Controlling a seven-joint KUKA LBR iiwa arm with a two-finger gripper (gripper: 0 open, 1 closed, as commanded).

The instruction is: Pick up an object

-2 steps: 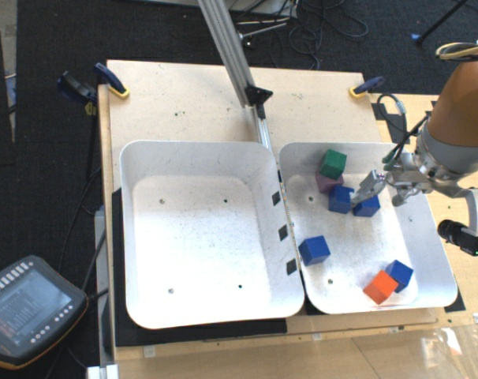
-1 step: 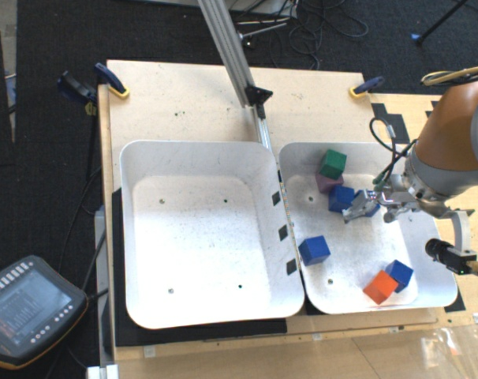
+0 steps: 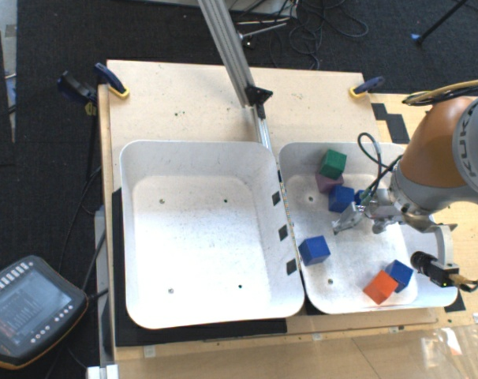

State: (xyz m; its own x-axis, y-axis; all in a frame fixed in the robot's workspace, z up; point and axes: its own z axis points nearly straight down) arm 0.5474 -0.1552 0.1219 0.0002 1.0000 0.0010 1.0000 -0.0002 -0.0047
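Note:
Several cubes lie in the right bin (image 3: 357,306). A green cube (image 3: 332,164) rests against a purple block (image 3: 326,183) near the far wall, with a blue cube (image 3: 341,198) just in front of them. Another blue cube (image 3: 314,250) sits by the bin's left wall. An orange cube (image 3: 380,287) and a blue cube (image 3: 399,274) touch each other at the front right. My gripper (image 3: 360,224) hangs low over the bin's middle, just right of and below the blue cube by the purple block. Its fingers (image 3: 344,225) stand open with bare bin floor between them.
The left bin (image 3: 144,172) stands beside the right one, sharing a raised middle wall. A slanted metal pole (image 3: 227,42) rises from the bench's far middle. Yellow clamps (image 3: 117,91) hold the bench's back corners. A teach pendant (image 3: 26,310) lies at the lower left.

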